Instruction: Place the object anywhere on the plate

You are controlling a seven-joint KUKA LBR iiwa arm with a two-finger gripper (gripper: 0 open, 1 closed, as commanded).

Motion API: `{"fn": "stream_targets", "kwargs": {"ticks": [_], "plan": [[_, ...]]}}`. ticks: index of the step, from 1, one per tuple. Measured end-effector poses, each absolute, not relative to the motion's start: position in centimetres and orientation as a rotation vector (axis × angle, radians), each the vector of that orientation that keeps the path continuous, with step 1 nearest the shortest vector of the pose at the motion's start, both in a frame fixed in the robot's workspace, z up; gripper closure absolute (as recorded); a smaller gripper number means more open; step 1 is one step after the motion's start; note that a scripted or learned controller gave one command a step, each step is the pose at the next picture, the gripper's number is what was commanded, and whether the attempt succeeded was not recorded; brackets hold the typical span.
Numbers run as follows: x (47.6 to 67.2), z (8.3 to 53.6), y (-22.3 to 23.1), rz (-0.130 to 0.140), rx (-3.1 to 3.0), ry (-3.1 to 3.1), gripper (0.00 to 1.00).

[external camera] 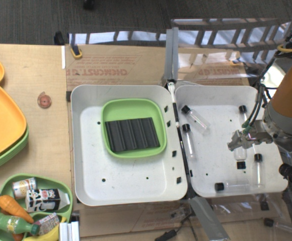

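Observation:
A square green plate (133, 110) rests in the left white bin (86, 149). A dark grey ribbed slab (132, 134) lies flat on the plate, a little toward its near side. My gripper (242, 142) hangs over the right white bin (211, 97), near that bin's right side and well away from the plate and the slab. I see nothing held in it.
Several clear tubes with black caps (194, 117) lie scattered in the right bin. On the wooden bench to the left are stacked orange and green plates (0, 124), a small pink disc (44, 101) and a green bowl of toy food (28, 205). Cardboard (121, 67) lies behind the bins.

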State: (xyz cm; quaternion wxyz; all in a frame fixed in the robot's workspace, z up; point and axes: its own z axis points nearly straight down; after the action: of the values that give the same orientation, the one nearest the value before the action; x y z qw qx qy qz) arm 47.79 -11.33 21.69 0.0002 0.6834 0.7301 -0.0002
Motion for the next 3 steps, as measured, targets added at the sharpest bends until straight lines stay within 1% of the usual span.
{"fn": "stream_targets", "kwargs": {"ticks": [1, 2, 3], "plan": [[47.8, 21.7, -11.3, -0.001, 2.146, 2.294, 0.0], [47.9, 22.5, -11.4, -0.003, 2.146, 2.293, 1.0], [47.7, 17.4, -12.5, -0.003, 1.871, 2.528, 1.0]]}}
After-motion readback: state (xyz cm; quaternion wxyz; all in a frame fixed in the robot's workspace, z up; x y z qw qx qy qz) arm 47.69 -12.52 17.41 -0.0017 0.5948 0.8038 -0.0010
